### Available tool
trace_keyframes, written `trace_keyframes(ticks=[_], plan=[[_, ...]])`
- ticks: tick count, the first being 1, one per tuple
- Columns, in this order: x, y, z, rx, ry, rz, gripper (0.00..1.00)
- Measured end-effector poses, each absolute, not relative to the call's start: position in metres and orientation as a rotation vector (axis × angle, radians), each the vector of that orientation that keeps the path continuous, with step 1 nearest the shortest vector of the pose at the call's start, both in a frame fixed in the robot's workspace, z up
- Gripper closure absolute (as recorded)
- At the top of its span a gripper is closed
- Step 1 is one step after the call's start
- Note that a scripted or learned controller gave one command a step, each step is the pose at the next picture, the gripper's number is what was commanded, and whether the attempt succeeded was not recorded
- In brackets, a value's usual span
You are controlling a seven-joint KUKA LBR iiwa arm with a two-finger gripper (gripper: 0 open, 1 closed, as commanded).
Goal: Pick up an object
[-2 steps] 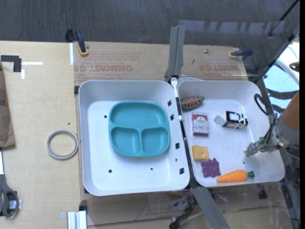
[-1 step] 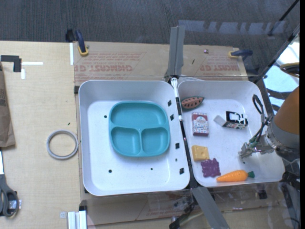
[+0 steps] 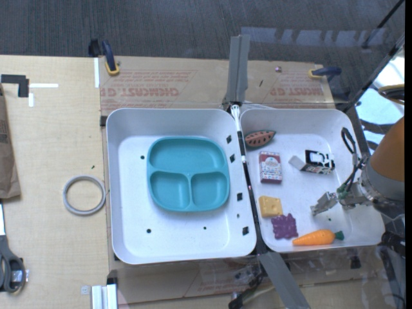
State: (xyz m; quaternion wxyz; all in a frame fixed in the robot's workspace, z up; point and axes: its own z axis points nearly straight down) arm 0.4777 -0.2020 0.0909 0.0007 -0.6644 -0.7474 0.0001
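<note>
Nothing lifted yet. The gripper [image 3: 324, 203] hangs low in the right bin [image 3: 302, 118], above the toy carrot [image 3: 315, 238]; whether it is parted or closed, I cannot tell.

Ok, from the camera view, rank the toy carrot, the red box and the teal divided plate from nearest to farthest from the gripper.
Measured from the gripper, in the right bin:
1. Toy carrot, just below it at the bin's front edge.
2. Red box, up and to the left, same bin.
3. Teal divided plate, in the left bin.
</note>
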Motion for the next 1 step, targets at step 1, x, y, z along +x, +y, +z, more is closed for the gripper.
trace_keyframes(ticks=[1], plan=[[0.4776,-0.1878,0.0907,-2.144,-2.294,0.0,0.0]])
